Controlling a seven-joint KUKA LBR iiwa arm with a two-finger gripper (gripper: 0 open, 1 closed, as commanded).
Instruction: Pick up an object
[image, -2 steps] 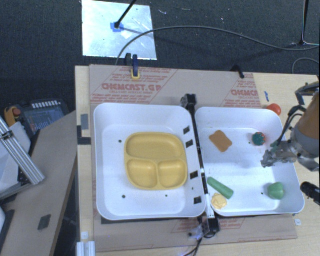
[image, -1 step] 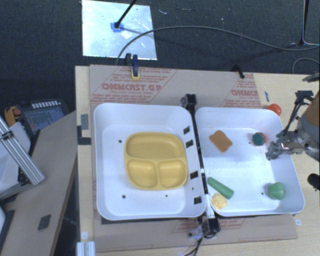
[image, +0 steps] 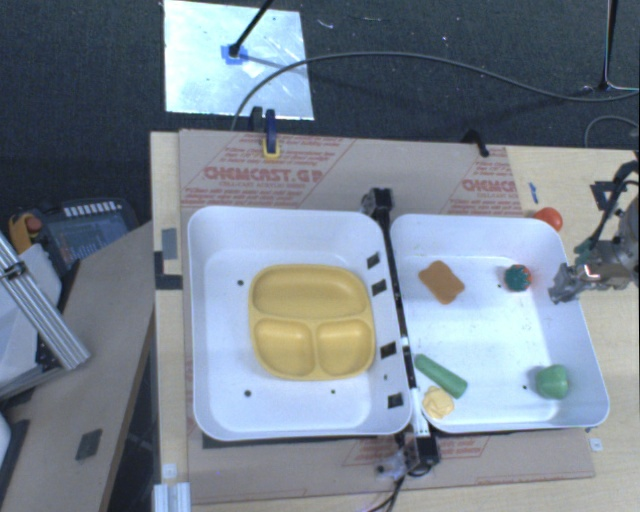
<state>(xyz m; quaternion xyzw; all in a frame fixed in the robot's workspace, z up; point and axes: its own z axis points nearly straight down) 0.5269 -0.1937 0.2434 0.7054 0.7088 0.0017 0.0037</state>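
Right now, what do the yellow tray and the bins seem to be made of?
Yellow tray: probably moulded plastic, matte, judging by its uniform colour and soft rounded compartment edges. Left bin and right bin: likely thin formed plastic, smooth white, with rounded corners and faint sheen.

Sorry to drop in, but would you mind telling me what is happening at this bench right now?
A robot arm is reaching in from the right to pick up an object. Its gripper sits at the right rim of the right bin, with nothing seen between its fingers. That bin holds a tan piece, a small green and red ball, a green cylinder, a yellow piece and a green lump. The left bin holds a yellow divided tray. Nothing is lifted yet.
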